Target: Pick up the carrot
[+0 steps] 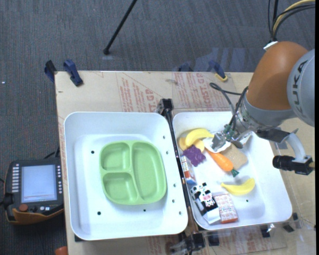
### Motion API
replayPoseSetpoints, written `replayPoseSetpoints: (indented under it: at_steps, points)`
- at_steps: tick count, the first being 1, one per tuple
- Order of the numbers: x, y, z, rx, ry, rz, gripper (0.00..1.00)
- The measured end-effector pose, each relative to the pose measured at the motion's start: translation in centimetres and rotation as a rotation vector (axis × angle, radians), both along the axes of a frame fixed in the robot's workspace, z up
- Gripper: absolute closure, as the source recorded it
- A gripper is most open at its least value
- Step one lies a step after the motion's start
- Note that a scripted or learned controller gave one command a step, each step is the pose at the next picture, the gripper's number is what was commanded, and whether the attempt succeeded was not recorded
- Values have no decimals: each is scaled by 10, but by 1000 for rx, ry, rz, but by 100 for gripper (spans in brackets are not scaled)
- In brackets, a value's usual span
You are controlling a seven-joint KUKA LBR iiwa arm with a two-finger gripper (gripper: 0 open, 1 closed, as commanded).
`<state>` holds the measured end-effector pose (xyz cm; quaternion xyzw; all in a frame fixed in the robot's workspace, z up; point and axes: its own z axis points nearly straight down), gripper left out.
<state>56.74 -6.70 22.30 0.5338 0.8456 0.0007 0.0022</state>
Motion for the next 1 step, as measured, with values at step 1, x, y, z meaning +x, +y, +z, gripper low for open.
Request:
replayPoseSetpoints:
  at_steps: [1]
  points:
    - [-42, -29, -100, 2, 8, 532, 100]
